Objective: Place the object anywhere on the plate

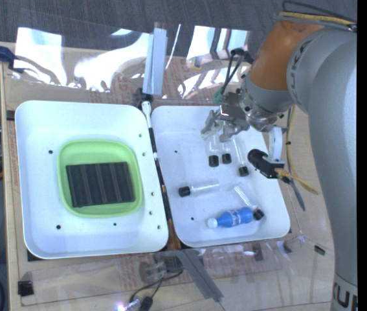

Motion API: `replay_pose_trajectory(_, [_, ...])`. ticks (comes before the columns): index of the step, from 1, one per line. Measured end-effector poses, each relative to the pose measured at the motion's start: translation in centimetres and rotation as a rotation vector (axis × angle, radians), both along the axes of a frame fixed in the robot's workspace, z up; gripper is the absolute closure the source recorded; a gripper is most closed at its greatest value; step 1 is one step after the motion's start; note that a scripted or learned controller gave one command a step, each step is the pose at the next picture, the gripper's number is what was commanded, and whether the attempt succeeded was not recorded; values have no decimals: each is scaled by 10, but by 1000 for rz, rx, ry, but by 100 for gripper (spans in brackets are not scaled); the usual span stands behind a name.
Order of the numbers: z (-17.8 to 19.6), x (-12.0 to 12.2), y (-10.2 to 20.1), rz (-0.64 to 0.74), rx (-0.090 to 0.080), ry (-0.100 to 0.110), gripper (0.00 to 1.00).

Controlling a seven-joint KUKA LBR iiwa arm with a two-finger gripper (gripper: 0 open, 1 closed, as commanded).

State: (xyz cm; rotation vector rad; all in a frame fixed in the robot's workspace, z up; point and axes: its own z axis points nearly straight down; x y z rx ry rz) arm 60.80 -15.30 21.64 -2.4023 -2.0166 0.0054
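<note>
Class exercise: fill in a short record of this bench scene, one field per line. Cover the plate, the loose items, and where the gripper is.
plate: green plate holding a dark ribbed insert, in the left bin
loose items: blue bottle and several clear tubes with black caps, all in the right bin
gripper: gripper over the far part of the right bin, above the tubes
on plate: none of the loose items yet
</note>
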Motion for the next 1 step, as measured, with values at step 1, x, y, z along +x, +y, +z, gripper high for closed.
replay_pose_trajectory(1, [0,0,0,0,0,0,0])
